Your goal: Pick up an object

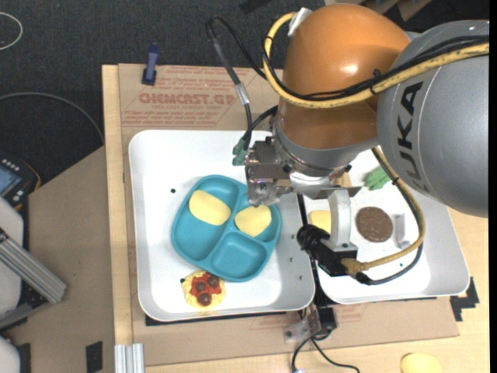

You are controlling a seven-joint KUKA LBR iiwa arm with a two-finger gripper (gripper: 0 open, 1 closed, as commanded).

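Pizza slice point(203, 287) lies flat, low in the left bin point(147, 208) — light, thin, awkward to pinch. Right of it, yellow pieces point(210, 207) on the blue tray point(225, 259) look easier; gripper point(258, 200) hovers there — jaws' state I can't tell.

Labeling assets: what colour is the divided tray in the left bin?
Teal-blue divided tray, clearest in the camera view.

dark grey carpet floor point(70, 22) lies beyond the wooden bench point(116, 185); a thin looped cable point(9, 28) rests on it, left of the bench.
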